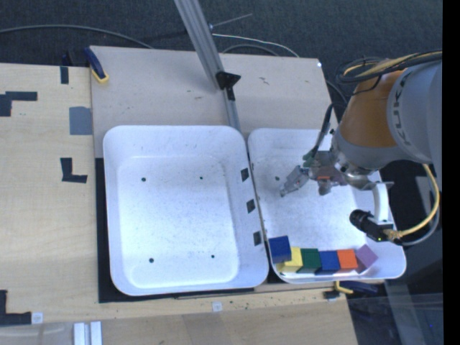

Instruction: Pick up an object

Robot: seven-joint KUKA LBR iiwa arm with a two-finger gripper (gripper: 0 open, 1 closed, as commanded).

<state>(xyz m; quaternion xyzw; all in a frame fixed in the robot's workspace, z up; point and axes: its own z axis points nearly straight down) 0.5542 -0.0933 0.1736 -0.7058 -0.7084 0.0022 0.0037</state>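
I am hovering my claw (pixel 305 180), fingers apart and holding nothing, above the right bin (pixel 287 146); the blocks (pixel 320 259) are waiting ungrasped.

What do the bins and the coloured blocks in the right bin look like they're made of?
Left bin and right bin: probably moulded plastic, white, smooth, with rounded rims and dark speckling; glossy or matt is hard to tell.
Coloured blocks: solid flat colours with sharp edges, so painted wood or plastic; the view can't settle which. They sit in a row along the right bin's near wall.
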